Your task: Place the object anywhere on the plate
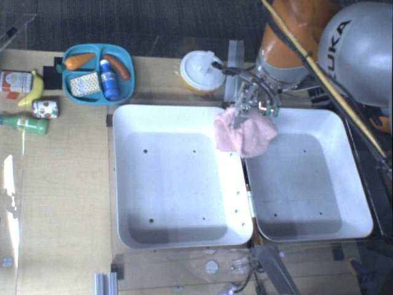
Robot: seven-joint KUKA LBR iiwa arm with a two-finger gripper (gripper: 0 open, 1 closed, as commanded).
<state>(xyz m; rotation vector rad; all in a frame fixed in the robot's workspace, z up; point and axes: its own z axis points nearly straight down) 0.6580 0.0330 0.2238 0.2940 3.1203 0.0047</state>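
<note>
Over on the far left of the surface (55, 195) sits a small cluster of toy groceries: a little carton (13, 82), a banana (32, 90), a small can (45, 109) and a green bottle (24, 124) lying on its side. Just beside them is the blue divided plate (126, 72), already carrying pretend food in its compartments, including an orange carrot-like piece (80, 61), a blue bottle (109, 78) and a sausage-like piece (121, 69). It looks like the place the object is meant to end up, and it stands outside both bins, near the back edge.

Next comes the left bin (178, 177), then a white lidded cup (201, 70) standing behind the bins. Where the two bins meet, near their back rims, a pink cloth (245, 137) hangs in a bunched, drooping fold, spilling over both the left bin's edge and the right bin (307, 183). Its upper corner runs up into the hand (247, 105), whose fingers appear pinched together on it, so the cloth seems to dangle from that grip rather than rest flat.

The arm (295, 29) leans in from the right. I'd judge the cloth lifted but well apart from the plate, with the carry leftward not yet made.
</note>
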